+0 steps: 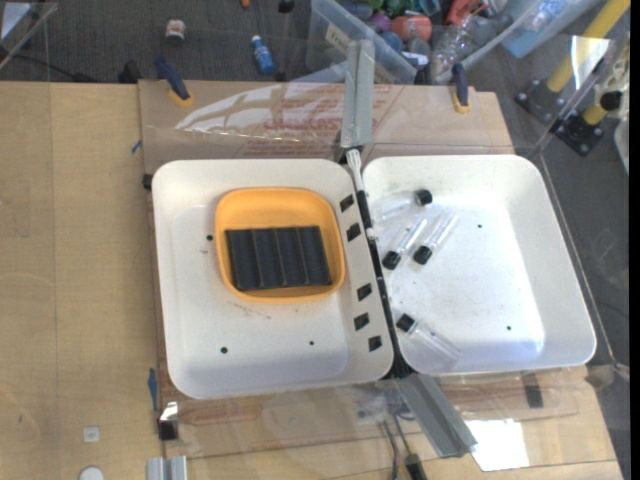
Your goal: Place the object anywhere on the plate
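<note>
An orange, rounded-square plate sits in the left white bin, toward its back. A black ridged rectangular block lies flat on the plate and covers most of its front half. In the right white bin lie several clear tubes with black caps: one near the back, two side by side in the middle, and one at the front left.
A metal bar runs along the seam between the bins, with black tabs down the divider. Behind the bench stands a clear tub of colourful toys. Bare wooden benchtop lies left of the bins.
</note>
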You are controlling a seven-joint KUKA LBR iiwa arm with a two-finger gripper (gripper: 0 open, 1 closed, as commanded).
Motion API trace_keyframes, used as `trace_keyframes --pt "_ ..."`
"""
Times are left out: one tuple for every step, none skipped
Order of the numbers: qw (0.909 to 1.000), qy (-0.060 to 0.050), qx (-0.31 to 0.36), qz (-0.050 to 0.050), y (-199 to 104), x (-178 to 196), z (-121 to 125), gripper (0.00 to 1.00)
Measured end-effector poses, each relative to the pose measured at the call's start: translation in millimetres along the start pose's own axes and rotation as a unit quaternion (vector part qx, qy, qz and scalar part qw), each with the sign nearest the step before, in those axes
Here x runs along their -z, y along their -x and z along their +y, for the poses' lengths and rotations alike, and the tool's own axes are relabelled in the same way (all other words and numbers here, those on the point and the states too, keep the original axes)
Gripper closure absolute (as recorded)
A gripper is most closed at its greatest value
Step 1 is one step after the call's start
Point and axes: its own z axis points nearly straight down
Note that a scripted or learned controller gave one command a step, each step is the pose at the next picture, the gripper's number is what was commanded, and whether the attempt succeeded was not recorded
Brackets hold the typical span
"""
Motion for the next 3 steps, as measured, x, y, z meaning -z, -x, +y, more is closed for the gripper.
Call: trace_keyframes --pt "0.9928 0.000 0.120 0.000 0.0 0.1 0.0 1.00" --pt "0.9678 0.000 0.252 0.000 0.0 0.0 0.1 1.00" --pt "0.9205 0.001 0.391 -0.001 0.7 -0.2 1.4 1.00"
